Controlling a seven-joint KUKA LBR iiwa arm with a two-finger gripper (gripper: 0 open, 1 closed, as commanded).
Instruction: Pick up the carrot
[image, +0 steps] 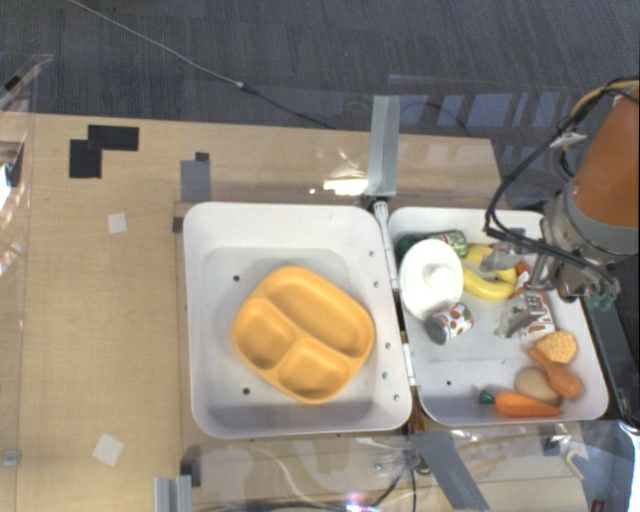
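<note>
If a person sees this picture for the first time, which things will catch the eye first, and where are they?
First comes the yellow divided plate, lying alone in the middle of the left bin. Next the orange band of the arm at the right edge, above the crowded right bin, where a white lid-like object and a banana lie. The carrot lies at that bin's near edge, apart from the pincer.

carrot (524, 404): orange, green tip at 9 o'clock
plate (303, 332): yellow-orange
bins (290, 225): white
banana (487, 284): yellow
cup (452, 322): white, red spots
arm (610, 175): orange band, grey
bench (90, 300): tan
</note>
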